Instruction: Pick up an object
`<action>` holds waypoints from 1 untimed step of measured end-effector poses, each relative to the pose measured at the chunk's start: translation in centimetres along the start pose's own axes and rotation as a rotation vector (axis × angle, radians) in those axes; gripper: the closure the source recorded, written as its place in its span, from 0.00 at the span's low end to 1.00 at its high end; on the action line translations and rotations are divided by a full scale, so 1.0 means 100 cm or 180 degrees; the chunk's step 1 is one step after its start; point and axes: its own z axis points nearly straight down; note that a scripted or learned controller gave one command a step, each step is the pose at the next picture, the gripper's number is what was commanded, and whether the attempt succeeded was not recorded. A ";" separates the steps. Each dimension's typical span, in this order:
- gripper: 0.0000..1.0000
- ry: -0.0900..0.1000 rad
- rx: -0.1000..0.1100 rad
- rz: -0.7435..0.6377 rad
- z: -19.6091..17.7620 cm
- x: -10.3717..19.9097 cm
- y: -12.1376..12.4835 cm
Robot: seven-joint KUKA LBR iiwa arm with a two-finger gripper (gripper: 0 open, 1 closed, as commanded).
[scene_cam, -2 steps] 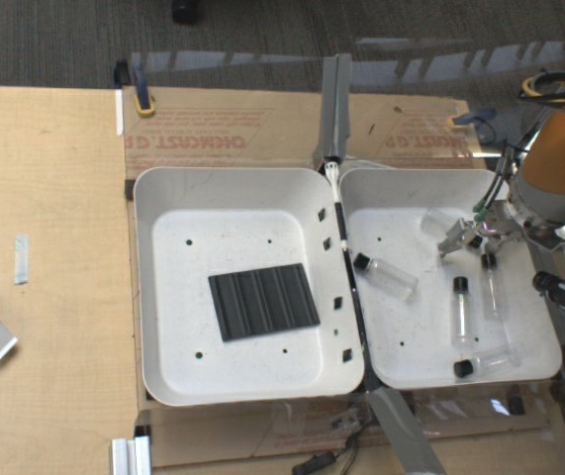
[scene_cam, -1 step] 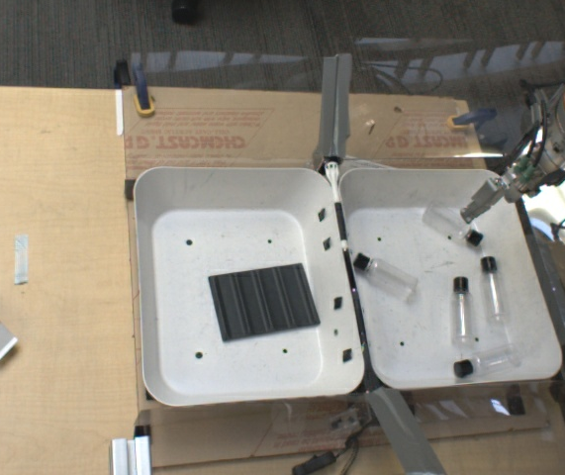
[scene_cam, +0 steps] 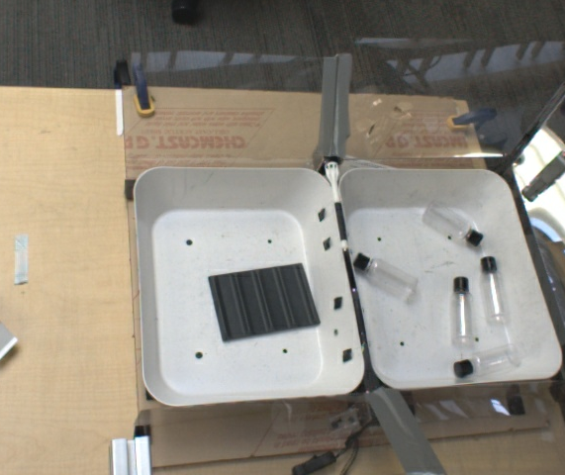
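Vials are what we would go for: five clear ones with black caps lie loose in the right bin [scene_cam: 519, 265], while the left bin [scene_cam: 163, 265] bears one flat ribbed black mat [scene_cam: 263, 301] near its centre.

The step in hand, as we judge it, is choosing a target and coming down on it. The mat lies flush on the floor and offers little to pinch, so we would pass over it. Best placed is the vial at nine o'clock [scene_cam: 386, 275] in the right bin, which lies alone, well apart from the rest. We would close across its narrow body, not along its length, since a smooth round tube will likely roll or squirt out. The upright pair [scene_cam: 459, 310] at four o'clock lie close beside each other, and the vial at five o'clock [scene_cam: 485, 361] lies against the wall, leaving poor room. The vial at one o'clock [scene_cam: 452, 224] is a fair second choice.

We cannot tell the state of the gripper. Since the arm reaches in from three o'clock, the right bin's vials are the nearer things.
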 end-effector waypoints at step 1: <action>1.00 -0.0007 -0.0003 0.0003 -0.008 -0.001 0.001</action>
